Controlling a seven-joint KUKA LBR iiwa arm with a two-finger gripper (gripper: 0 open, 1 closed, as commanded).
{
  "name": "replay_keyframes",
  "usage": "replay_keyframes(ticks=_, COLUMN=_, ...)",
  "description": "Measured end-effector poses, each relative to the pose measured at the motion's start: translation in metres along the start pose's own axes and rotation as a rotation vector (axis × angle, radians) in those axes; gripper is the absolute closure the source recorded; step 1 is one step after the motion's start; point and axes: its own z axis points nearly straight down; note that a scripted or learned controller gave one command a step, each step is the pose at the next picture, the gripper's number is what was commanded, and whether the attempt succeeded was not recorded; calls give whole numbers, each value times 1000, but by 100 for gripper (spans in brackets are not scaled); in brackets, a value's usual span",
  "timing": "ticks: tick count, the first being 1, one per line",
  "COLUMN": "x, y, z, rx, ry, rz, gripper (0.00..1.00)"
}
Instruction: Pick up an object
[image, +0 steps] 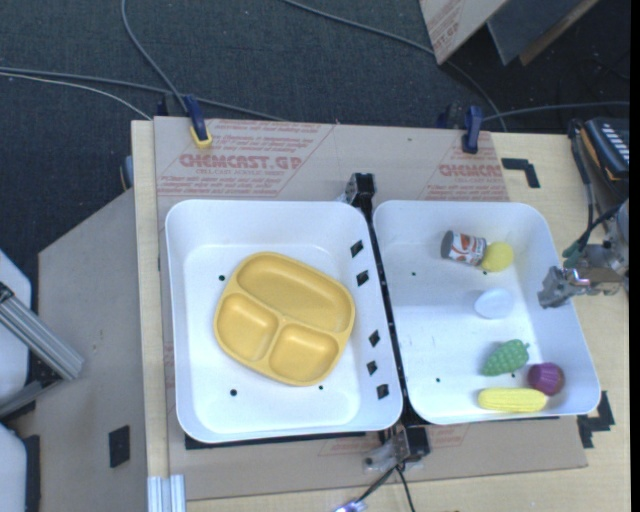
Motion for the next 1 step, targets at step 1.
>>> replay_keyframes(ticks=1, x=0, y=2, z=-48, rx=-1, ry=0, rz=-1, gripper=100)
